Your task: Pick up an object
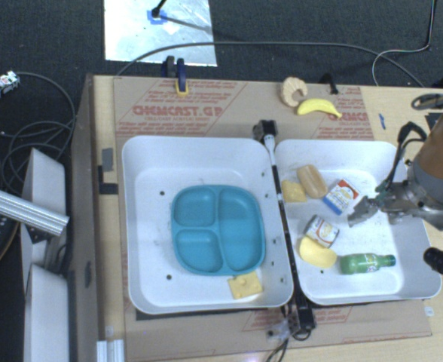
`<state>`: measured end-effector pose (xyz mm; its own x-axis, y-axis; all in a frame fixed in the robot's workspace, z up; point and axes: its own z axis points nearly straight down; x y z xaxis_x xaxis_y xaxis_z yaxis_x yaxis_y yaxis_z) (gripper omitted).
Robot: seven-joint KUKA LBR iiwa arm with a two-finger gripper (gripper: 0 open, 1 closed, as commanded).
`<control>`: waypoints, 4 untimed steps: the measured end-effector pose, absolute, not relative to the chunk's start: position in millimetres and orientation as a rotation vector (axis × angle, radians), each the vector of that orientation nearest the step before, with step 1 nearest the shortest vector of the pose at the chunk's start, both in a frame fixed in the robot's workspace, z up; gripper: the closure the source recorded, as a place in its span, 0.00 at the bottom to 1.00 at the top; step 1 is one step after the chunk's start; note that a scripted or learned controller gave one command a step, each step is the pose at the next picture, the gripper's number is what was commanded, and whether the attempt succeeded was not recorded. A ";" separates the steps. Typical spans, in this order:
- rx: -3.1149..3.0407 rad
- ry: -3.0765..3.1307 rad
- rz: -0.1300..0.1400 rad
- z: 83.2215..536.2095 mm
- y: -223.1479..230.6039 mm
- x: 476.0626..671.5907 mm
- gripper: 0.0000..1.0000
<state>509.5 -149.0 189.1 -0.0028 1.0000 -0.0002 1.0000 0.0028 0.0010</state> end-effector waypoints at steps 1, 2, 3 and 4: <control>2.215 2.223 0.008 85.8 -92.4 512.7 0.00; 2.217 2.223 0.002 84.6 -95.7 556.8 0.00; 2.215 2.225 0.003 84.9 -88.8 635.4 0.00; 2.213 2.225 0.004 125.6 -88.9 656.3 0.00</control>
<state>656.3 -88.9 125.6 -0.0055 1.0000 -0.0008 1.0000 0.0055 0.0041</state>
